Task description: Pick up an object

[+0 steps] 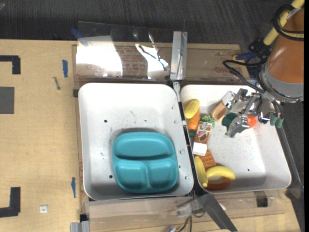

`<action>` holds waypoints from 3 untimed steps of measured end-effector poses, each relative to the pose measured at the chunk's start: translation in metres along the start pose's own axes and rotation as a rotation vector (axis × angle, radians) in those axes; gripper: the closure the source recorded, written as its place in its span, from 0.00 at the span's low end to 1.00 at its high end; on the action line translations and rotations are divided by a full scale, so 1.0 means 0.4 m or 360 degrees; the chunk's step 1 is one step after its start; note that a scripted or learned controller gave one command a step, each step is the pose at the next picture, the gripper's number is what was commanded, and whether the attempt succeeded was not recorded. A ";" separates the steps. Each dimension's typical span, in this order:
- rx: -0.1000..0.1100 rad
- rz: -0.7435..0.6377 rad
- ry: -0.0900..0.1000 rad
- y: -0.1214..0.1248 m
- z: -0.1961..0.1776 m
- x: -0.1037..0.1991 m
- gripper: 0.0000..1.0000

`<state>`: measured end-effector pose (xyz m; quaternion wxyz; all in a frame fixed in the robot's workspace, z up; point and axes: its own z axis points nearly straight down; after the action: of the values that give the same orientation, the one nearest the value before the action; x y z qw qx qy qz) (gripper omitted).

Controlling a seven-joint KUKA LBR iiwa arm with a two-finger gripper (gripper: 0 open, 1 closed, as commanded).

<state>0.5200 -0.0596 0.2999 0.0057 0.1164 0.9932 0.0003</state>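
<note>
- Claw (237, 124): hangs over the upper right part of the right bin (270, 170), reaching in from the arm (289, 57) at the right. Metal wrist parts and cables crowd it; cannot tell how far apart it stands, and nothing can be seen gripped in it.
- Just beside the claw, toward the arm: a small orange-red item (249, 122) and a dark green piece (231, 118). Cannot tell whether they touch the claw or lie on the bin floor beneath it.
- Just left of the claw, a tan cylinder (218, 110) lies tilted near the right bin's far wall.
- Further left of the claw, against the right bin's left wall: a yellow item (192, 107) on top, an orange item (193, 123) under it, a green bit (207, 119) beside them.
- Below those, along the same wall: a small printed carton (203, 132), then a white block (200, 149).
- Near corner of the right bin, well apart from the claw: a banana (219, 172) lying across a second yellow piece (200, 170), with something red (218, 181) under them.
- Left bin (96, 100), across the divider from the claw: holds a teal divided tray (145, 161), sitting toward the near wall.
- Counter (34, 129): tan board with black tape marks and short blue tape strips, left of the left bin.
- Clear plastic sheet (125, 57) lies behind the left bin, glaring.
</note>
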 end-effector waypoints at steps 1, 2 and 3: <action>-0.0002 -0.0001 -0.0012 0.002 -0.027 -0.005 1.00; -0.0002 -0.0211 0.0010 0.160 0.070 -0.119 1.00; 0.0000 -0.0259 0.0014 0.194 0.183 -0.233 1.00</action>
<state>0.6295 -0.0056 0.2281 0.0014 0.0352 0.9994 0.0004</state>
